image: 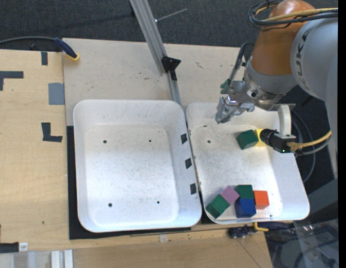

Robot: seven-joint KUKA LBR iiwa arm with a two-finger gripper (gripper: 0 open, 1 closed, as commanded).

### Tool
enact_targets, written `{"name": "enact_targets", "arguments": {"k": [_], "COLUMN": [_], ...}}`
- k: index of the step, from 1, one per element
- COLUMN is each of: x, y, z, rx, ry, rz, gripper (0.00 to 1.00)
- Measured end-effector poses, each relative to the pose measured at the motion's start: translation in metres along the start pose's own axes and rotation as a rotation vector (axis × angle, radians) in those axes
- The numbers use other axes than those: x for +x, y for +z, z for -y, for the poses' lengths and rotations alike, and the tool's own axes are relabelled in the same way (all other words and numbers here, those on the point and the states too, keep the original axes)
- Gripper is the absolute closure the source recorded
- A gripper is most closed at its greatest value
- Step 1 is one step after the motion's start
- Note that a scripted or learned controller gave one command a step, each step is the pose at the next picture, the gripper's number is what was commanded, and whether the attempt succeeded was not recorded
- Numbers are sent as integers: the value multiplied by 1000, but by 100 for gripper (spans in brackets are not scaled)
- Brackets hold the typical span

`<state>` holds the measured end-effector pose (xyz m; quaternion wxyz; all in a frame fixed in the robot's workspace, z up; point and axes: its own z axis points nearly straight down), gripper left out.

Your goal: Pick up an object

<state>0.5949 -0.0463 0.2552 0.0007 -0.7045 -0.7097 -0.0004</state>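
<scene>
In the right bin (217, 161) a green block (247, 139) lies alone near the back right. A cluster of blocks sits at the front edge: a green one (218, 206), a pale purple one (230, 194), a dark green one (243, 191), a blue one (245, 207) and an orange one (261, 199). My gripper (224, 115) hangs over the bin's back left part, up and to the left of the lone green block. Nothing shows between its fingers.
The left bin (131, 166) stands beside the right one. A slanted metal pole (153, 32) runs down to the gap between the bins. The grey and orange arm (284, 43) covers the upper right. A yellow cable (312, 141) lies right of the bin.
</scene>
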Motion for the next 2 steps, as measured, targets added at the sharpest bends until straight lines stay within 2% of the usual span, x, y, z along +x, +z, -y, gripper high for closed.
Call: {"name": "enact_targets", "arguments": {"k": [2], "x": [121], "y": [27], "z": [-21], "rx": [2], "ry": [0], "rz": [1], "gripper": [100]}}
